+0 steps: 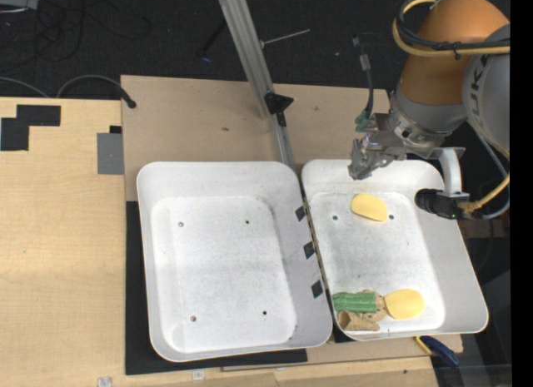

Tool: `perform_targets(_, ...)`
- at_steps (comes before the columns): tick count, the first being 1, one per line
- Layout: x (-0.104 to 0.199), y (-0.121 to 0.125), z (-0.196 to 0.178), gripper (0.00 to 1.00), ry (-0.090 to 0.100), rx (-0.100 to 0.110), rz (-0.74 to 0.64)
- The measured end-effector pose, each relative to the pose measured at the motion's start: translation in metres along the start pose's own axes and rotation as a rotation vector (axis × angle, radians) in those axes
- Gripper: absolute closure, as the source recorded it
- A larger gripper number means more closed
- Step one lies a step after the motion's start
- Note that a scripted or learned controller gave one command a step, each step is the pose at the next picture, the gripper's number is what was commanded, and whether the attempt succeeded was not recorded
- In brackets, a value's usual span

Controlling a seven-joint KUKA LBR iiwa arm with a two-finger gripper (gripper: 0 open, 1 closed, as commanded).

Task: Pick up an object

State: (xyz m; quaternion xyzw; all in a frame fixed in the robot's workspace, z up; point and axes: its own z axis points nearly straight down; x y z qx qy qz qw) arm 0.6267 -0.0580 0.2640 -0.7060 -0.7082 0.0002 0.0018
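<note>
Yellow lump lay in the right bin, toward its far end, flat on the floor. Gripper hung above the bin's far rim — just beyond the lump and slightly to its left, not touching it. Nothing was seen between the fingers; whether they stood apart or together could not be told. Arm reached in from the right. At the near end of the same bin sat a green piece, a tan piece and a second yellow lump — close together. Left bin stood alongside.
</note>
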Motion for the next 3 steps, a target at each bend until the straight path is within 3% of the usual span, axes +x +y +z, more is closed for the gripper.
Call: perform_targets(3,0.139,-0.028,0.020,1.00,-0.001,0.002,-0.001)
